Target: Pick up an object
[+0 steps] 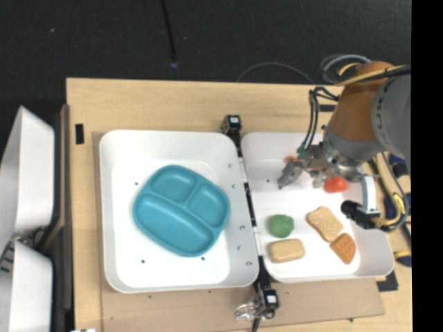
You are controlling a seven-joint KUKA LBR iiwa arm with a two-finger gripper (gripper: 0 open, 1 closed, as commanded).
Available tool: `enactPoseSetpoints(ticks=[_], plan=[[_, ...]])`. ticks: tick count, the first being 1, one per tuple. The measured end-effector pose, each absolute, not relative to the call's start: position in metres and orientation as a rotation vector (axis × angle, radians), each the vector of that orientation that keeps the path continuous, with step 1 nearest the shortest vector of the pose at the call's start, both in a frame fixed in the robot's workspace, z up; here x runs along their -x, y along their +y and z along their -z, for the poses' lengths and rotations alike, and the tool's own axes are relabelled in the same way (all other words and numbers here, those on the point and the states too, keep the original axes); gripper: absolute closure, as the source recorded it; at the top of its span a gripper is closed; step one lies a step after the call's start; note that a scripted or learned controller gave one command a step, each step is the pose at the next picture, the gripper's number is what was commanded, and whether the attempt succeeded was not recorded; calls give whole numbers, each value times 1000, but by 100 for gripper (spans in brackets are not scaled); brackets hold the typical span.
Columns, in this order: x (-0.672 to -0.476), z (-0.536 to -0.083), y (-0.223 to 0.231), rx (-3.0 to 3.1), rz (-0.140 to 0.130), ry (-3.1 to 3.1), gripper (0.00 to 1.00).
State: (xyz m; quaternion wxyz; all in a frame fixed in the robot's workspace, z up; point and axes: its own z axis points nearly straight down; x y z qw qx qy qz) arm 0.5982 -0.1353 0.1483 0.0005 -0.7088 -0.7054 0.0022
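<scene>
**Arm over right bin, food items below**

Desk (173, 106) of pale wood carries two shallow white bins side by side. The left bin (118, 254) holds one item: a teal divided plate (181, 209) with three compartments, lying flat near the bin's centre.

The right bin (266, 151) holds the pick candidates. A green round piece (280, 225) lies near the bin's left wall. A tan bread roll (286, 250) lies just below it, close to the front wall. A beige cracker (324, 223) lies to the right of the green piece, tilted. An orange-brown biscuit (344, 247) lies just beside the cracker's lower end, near the front right corner. A small red piece (336, 183) lies in the upper part of the bin, right beside the wrist hardware.

The arm (367, 116) enters from the right, its orange band above the grey wrist. The gripper (289, 175) hangs over the upper middle of the right bin, apart from the four lower items. Whether the fingers are open or closed cannot be told; nothing is visibly held between them.
</scene>
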Motion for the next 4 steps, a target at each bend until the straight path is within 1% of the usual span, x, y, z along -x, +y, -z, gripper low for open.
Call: enactPoseSetpoints(ticks=[1,3,4], plan=[[-600,-164,-136,2233,4,-2216,100],[-609,-256,-129,2220,7,-2230,100],[-610,-295,-129,2219,5,-2229,100]])
